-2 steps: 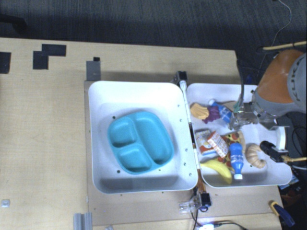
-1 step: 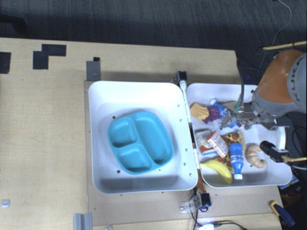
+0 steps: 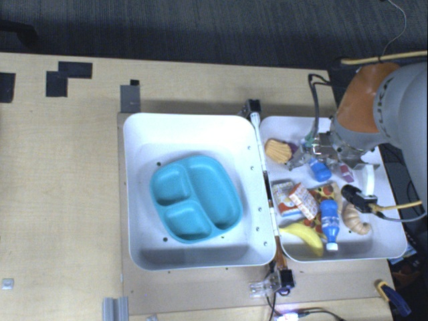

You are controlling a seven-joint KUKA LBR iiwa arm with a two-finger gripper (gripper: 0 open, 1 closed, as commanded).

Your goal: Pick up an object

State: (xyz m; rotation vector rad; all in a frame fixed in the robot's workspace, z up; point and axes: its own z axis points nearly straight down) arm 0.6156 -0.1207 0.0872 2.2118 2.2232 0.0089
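My gripper (image 3: 319,158) hangs low over the back of the right bin (image 3: 394,246), under the grey arm with its orange band. A small blue object (image 3: 321,173) lies right at the gripper's tip; whether it is touched I cannot tell. Left of the gripper sits a tan round piece (image 3: 279,151). Nearer the front lie a red-and-white snack packet (image 3: 298,200), a blue bottle (image 3: 329,223) with a white cap, a yellow banana (image 3: 304,235) and a brown croissant-like piece (image 3: 356,221).
The left bin (image 3: 137,246) holds a light blue divided plate (image 3: 194,198). A small pink thing (image 3: 346,174) and a white piece (image 3: 369,179) lie just right of the gripper. The bins' shared wall (image 3: 266,192) runs close to the left of the clutter.
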